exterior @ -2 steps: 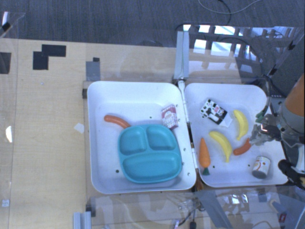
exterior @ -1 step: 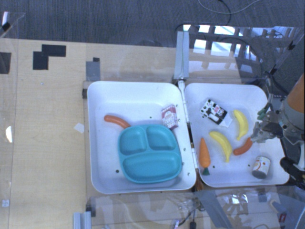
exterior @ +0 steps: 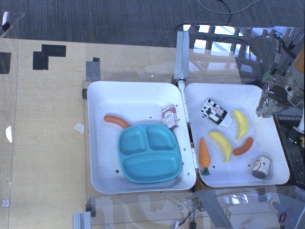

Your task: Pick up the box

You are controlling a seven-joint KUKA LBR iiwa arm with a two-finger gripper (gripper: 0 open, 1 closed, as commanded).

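A pale wood-grain bench carries two shallow white bins with smooth, rounded walls, set side by side. The left bin holds a glossy turquoise plate moulded into three compartments, with an orange-red sausage lying curved just beyond its far-left corner and a small reddish-brown packet leaning at the bin's right wall. In the right bin, the box, a small carton printed in black-and-white patches, lies flat in the far-left part, well apart from the arm. Near it lie two smooth yellow bananas, one just right of the box and one nearer the camera, a tapered orange carrot, a second reddish sausage and a grey-and-white can on its side. The gripper hangs over the right bin's far-right rim, on the grey arm reaching in from the right; whether its claw is spread or pressed together cannot be told, and nothing is seen in it.
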